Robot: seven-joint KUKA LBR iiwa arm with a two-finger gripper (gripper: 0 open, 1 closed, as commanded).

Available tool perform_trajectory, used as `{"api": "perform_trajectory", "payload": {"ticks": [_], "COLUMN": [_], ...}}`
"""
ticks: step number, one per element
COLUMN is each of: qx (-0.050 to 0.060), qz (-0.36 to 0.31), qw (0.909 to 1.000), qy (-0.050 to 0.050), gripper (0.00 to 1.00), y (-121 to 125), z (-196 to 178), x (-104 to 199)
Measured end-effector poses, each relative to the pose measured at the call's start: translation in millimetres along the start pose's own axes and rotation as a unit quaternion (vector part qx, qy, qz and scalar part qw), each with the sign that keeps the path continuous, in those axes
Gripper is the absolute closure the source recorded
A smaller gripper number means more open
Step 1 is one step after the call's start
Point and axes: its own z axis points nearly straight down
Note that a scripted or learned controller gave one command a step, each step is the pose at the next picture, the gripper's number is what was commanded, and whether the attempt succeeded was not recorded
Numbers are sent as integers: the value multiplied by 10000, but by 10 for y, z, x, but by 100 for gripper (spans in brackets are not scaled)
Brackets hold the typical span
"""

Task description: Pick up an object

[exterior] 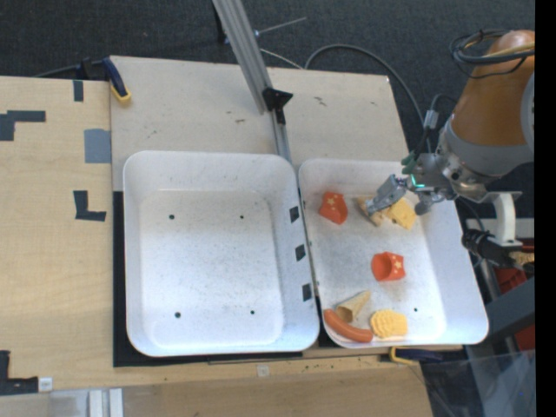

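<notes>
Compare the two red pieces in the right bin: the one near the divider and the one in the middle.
The upper red piece lies close to the bin's left wall, level with the gripper; the lower red piece lies mid-bin, nearer the corn. The upper one tapers toward its top; the lower one looks blockier, with a darker hollow on its top. Both are small, orange-red, and apart from everything else.

Plywood bench [52,259] — two white bins [143,259], side by side
</notes>
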Motion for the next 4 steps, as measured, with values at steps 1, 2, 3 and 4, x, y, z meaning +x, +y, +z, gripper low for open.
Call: {"api": "perform_trajectory", "payload": {"ticks": [1, 2, 3, 4], "qx": [-24, 5, 15, -36], "qz": [-6, -3, 2, -5], "qw": [10000, 10000, 10000, 10000], "qy": [-4, -1, -1, -5], "gripper": [0, 0, 0, 0], "y": [8, -32, -102, -92], "z": [-26, 566, 1191, 1655], "x": [0, 92, 61, 71]}}
